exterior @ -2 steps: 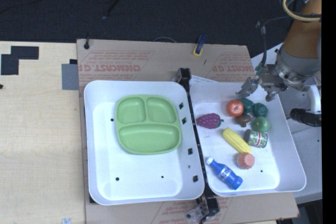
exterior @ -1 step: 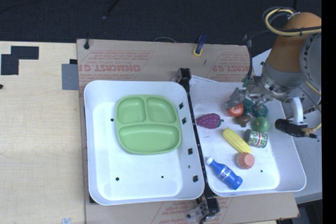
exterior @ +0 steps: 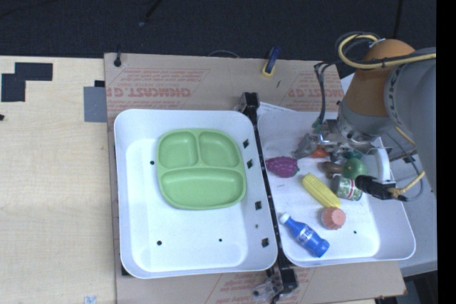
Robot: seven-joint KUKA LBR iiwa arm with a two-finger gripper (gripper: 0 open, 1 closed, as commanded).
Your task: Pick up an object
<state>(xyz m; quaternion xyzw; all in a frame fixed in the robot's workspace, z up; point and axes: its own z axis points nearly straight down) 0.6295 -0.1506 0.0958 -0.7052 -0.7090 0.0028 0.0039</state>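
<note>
Dark carpet with loose cables runs across the top of the scene, and below it sits a pale wooden bench (exterior: 50, 189) topped by a cardboard sheet (exterior: 185, 85) printed with red lettering. On that sheet lie two shallow white bins, side by side and touching along a black clamp strip.

Take the yellow corn cob (exterior: 321, 191) as the marker: it lies at a slant in the middle of the right bin (exterior: 370, 242). Just to its left rests a purple, rounded item (exterior: 282, 166). Right below the cob's lower end, touching or nearly so, sits a small pink-orange round piece (exterior: 333, 218). Further down and to the left of the cob lies a blue bottle (exterior: 305, 235) with a white cap, tipped on its side. Just to the cob's right sits a small jar-like item with a green and red label (exterior: 348, 188), and above that a green ball-shaped thing (exterior: 352, 167).

Well to the left of the cob, the left bin (exterior: 142, 238) carries a green divided tray (exterior: 200, 169), lying flat with three compartments.

Now the arm: its grey body with the orange band (exterior: 381, 82) reaches in from the right, above and to the right of the cob. The gripper (exterior: 324, 146) hangs low over the bin just above the cob, close to a small reddish item beside the purple one. Its working end is a tangle of dark metal from this angle, so how wide it stands is impossible to tell, and no object can be seen held in it.

A blue and yellow clip (exterior: 271, 61) sits at the cardboard's far edge, well above the cob.
</note>
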